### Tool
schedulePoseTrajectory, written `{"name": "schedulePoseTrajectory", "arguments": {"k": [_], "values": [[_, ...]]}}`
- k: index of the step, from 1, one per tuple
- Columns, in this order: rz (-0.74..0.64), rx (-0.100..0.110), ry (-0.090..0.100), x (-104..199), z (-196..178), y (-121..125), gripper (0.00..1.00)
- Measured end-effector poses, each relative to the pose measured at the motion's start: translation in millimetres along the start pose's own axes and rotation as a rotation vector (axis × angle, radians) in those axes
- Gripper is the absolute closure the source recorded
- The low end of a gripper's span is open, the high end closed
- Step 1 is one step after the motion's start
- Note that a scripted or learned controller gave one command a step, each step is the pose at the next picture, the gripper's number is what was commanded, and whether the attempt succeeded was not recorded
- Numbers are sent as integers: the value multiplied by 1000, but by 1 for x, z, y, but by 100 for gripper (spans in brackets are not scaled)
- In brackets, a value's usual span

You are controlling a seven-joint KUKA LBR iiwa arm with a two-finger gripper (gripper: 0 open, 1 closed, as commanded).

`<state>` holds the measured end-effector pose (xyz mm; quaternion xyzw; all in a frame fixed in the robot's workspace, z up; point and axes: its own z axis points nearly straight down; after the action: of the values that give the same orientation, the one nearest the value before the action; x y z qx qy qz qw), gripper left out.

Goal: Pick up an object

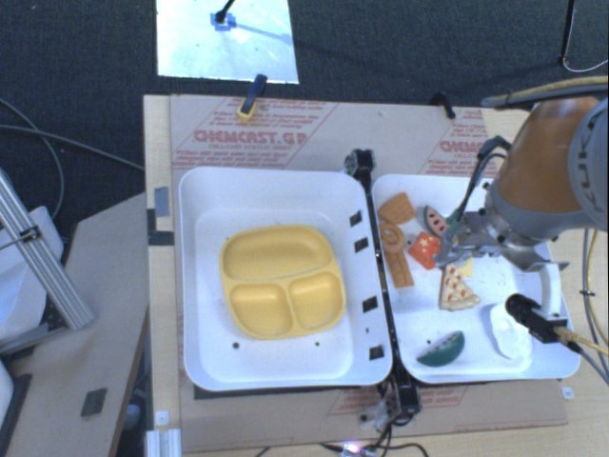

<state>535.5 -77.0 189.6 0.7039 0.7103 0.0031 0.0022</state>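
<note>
The right bin [533,374] holds several toy food pieces. A tan cracker [395,207], a pretzel ring [392,236] and a brown stick [401,268] lie along its left side. Beside them are a red piece [423,249] and a small watermelon slice [435,222]. A pizza wedge [458,289] lies mid-bin, and a green watermelon wedge [443,348] sits near the front. My gripper [455,243] hangs low over the bin, just right of the red piece and above the pizza wedge. The wrist hides its tip.
The left bin [205,350] holds a yellow divided plate [282,280]. A white object [502,331] lies at the right bin's front right, next to a black part of the arm [533,318]. The bins' black-clipped shared wall [373,265] runs between them.
</note>
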Motion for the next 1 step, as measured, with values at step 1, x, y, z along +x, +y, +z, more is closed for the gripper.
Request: {"name": "schedulePoseTrajectory", "arguments": {"k": [1], "values": [[8, 10, 0, 7, 5, -51, 100]]}}
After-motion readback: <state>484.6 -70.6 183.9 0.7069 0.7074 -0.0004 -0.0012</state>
